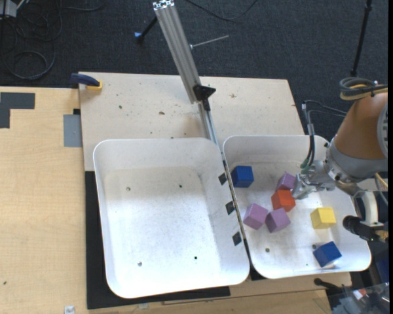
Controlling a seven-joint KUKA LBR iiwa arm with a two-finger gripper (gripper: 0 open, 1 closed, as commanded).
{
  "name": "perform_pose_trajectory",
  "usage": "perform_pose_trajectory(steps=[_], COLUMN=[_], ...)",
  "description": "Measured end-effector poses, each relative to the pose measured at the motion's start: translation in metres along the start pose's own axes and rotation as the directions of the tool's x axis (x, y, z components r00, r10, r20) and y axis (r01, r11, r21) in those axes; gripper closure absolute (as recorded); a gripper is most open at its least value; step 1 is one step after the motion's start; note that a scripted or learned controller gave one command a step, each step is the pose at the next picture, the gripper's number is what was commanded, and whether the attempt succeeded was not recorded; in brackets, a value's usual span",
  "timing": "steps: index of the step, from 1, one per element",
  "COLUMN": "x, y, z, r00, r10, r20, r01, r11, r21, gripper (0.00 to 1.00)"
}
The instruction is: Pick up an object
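My gripper [303,187] hangs over the right white plastic bin [354,261], beside the small orange-red cube [283,200] and a purple cube [287,181]. Whether it is open, I cannot tell. I should centre on the orange-red cube, clear of its purple neighbour, before closing.

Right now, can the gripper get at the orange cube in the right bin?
Probably yes. The gripper is low in the right bin, just right of the orange cube. A purple cube sits close behind it and may crowd the fingers.

You see a rounded orange band [361,131] over a grey wrist [354,164], with yellow-grey cables [357,87] looped above it.
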State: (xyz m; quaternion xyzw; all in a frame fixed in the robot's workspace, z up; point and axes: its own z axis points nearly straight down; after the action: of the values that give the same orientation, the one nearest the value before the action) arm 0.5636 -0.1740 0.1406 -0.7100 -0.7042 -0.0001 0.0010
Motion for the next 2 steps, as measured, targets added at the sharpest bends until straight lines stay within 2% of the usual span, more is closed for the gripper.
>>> perform_pose_trajectory(steps=[2], x=[0.008], y=[-0.001], z=[-0.105], r00=[1.0], r10=[-0.009], r20=[0.002], r01=[0.009], r11=[1.0], r21=[-0.005], gripper=[1.0])
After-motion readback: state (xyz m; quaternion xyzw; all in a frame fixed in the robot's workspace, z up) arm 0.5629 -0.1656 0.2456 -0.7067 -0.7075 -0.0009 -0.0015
